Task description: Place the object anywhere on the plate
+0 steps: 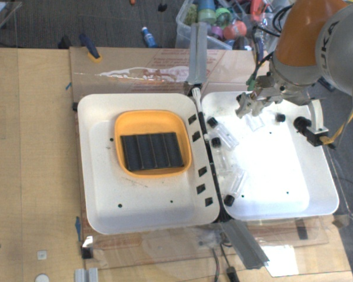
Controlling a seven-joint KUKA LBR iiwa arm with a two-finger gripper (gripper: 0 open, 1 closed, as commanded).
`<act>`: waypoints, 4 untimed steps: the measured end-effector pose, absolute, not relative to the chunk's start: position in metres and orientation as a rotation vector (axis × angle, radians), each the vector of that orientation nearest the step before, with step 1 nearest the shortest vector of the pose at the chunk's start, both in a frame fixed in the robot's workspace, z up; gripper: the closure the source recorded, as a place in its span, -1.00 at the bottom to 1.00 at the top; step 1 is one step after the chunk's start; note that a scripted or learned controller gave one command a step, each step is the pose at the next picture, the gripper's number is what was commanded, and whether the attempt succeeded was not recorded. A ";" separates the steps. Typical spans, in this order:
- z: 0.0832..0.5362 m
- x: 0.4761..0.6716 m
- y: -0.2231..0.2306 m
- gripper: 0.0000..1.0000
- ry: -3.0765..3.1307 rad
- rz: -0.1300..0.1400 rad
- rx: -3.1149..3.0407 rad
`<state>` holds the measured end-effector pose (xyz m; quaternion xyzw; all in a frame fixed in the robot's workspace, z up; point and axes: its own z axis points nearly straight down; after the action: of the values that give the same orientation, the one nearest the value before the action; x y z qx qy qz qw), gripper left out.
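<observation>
You see the dark object already on the orange plate; the gripper hovers apart — grip state unreadable; little remains.

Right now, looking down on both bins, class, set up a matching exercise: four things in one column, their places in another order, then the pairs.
Things
1. orange square plate
2. dark ridged rectangular block
3. clear plastic pieces
4. grey arm's tool

Places
A. lying on the plate
B. over the right bin's far edge
C. in the left white bin
D. on the right bin's floor

Pairs: 1-C, 2-A, 3-D, 4-B
</observation>
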<state>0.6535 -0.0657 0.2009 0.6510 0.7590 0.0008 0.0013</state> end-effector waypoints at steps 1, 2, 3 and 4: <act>0.229 0.664 -0.044 1.00 2.630 0.004 1.711; 0.252 0.668 -0.034 1.00 2.842 0.004 1.326; 0.272 0.665 -0.052 1.00 2.962 0.004 1.024; 0.289 0.660 -0.091 1.00 3.066 0.002 0.643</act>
<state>0.6597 -0.0914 0.2889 0.2054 0.9787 0.0008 0.0045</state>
